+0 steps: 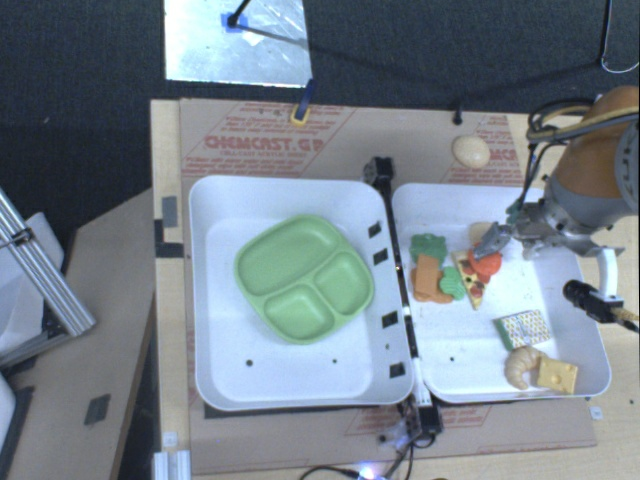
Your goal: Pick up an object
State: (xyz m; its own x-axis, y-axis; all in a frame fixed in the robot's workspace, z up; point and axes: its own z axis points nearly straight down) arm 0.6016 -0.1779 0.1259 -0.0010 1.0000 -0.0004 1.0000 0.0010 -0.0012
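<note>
A cardboard-topped bench [330, 128] on dark carpet bears two white bins. One green divided plate [304, 278] fills the left bin [215, 368]. The gripper [500, 240] hovers over an orange-red toy [485, 264] near the right bin's [590, 363] far edge; the jaws' state cannot be told.

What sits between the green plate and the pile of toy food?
In the camera view, bare floor of both bins and the black divider separate the green plate from the toy food.

Smooth glossy plastic: green tray [303, 276], 2 white bins [215, 218]; crinkled foil sheet [237, 30].

Arm [590, 173] low, reaching from right
</note>
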